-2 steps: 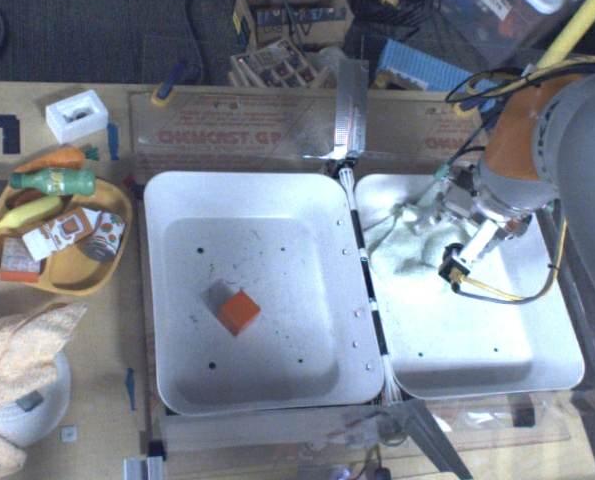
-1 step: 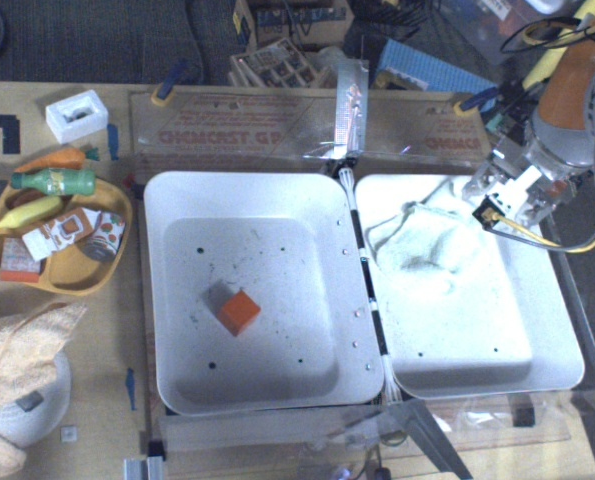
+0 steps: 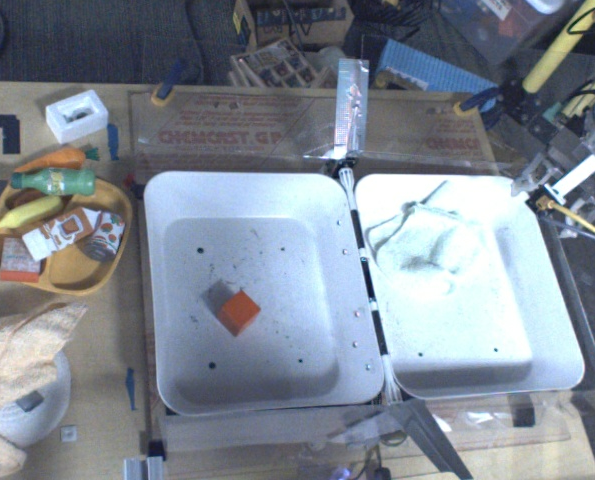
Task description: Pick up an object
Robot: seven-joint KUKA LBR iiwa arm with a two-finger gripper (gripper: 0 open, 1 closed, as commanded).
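An orange cube [image 3: 240,312] lies in the left white bin [image 3: 177,208], a little left of the bin's middle, with a dark shadow at its upper left. In the right white bin [image 3: 547,338] a crumpled white, partly see-through sheet or bag [image 3: 427,246] lies in the upper left part, with thin folds reaching toward the bin's back rim.
A yellow bowl [image 3: 77,273] with a green bottle [image 3: 57,181], a banana and small packets stands left of the bins. A beige cloth [image 3: 22,353] lies at lower left. A clear panel [image 3: 307,128] runs behind the bins. Metal fittings and cables [image 3: 562,183] crowd the right edge.
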